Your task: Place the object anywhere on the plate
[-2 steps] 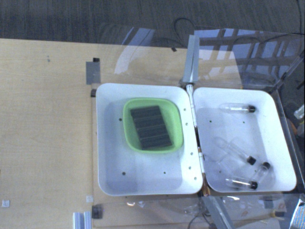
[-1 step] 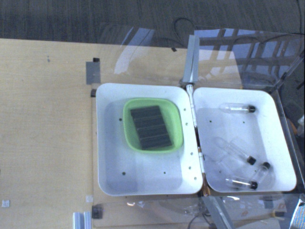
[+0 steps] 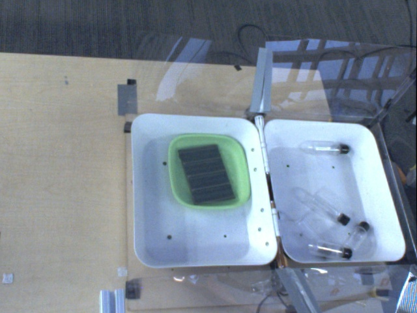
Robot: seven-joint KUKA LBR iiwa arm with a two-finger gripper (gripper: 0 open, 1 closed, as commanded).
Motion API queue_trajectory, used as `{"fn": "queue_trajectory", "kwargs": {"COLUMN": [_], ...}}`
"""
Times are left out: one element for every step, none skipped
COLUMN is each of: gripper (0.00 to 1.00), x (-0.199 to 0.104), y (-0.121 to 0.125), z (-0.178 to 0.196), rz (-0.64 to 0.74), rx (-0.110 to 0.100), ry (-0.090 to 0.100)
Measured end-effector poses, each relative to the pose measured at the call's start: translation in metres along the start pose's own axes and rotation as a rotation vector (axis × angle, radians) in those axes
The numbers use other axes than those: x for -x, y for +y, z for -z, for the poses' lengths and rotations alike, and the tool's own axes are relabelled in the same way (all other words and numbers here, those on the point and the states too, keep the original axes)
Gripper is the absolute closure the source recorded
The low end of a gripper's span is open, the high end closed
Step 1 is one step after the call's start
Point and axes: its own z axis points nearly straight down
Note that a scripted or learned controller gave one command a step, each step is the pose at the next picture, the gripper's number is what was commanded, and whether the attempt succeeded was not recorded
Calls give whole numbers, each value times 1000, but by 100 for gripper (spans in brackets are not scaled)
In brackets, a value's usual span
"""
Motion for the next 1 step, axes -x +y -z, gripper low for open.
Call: {"fn": "queue_trajectory", "kwargs": {"gripper": [0], "x": [0], "y": [0], "z": [0], "rz": [310], "rx": [0], "ry": [0]}}
